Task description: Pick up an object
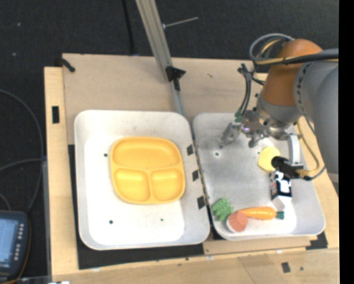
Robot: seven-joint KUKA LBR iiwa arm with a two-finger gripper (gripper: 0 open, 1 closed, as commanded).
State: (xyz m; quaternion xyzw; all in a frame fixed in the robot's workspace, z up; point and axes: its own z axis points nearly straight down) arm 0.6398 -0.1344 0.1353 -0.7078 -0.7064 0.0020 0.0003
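Figure: overhead slanted view of the bench, approach stage of a pick. My arm reaches in from the right, and my gripper hangs over the upper part of the right bin. Its two fingers are spread apart with nothing between them; one fingertip points toward the bin's bare upper-left floor. I judge the step in hand to be positioning above a target, with no grasp made.

The candidate objects all lie in the right bin. A yellow piece rests just below and to the right of my gripper, close under the wrist. Beside it, lower down, sits a small dark and white item, too small to identify. Along the bottom edge lie a carrot, a pinkish round piece touching the carrot's left end, and a green leafy piece just to the left of that.

The left bin holds a yellow divided plate, well apart from my gripper.

The next move, as I judge it, calls for choosing one object, centring the spread fingers over it, descending to the bin floor and closing. The yellow piece is nearest. The bottom cluster is crowded and near the bin wall, so a grasp there risks striking a neighbour.
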